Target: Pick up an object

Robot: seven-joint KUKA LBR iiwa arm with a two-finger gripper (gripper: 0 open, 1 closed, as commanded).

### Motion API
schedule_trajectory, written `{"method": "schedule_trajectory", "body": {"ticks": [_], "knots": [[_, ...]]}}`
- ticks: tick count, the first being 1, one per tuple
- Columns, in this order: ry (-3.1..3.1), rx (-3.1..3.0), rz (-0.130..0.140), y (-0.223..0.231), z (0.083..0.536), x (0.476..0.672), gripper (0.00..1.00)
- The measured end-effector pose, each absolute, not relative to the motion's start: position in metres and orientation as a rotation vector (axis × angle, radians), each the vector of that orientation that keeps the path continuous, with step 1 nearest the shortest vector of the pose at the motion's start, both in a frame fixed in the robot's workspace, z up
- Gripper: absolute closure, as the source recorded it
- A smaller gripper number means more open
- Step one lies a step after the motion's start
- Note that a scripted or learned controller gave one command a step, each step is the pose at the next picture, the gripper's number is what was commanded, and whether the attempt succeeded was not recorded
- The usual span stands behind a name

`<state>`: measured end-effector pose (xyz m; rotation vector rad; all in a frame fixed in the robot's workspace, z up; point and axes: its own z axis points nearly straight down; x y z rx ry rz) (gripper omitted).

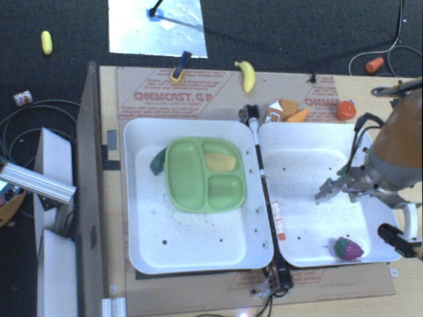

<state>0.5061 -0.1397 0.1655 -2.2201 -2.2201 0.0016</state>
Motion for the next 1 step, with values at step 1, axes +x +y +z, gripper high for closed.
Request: {"method": "schedule_trajectory", "body": {"ticks": [1], "knots": [[-2.224,-2.220,-0.001,-0.0947,0.0929,0.5189,0.00]]}}
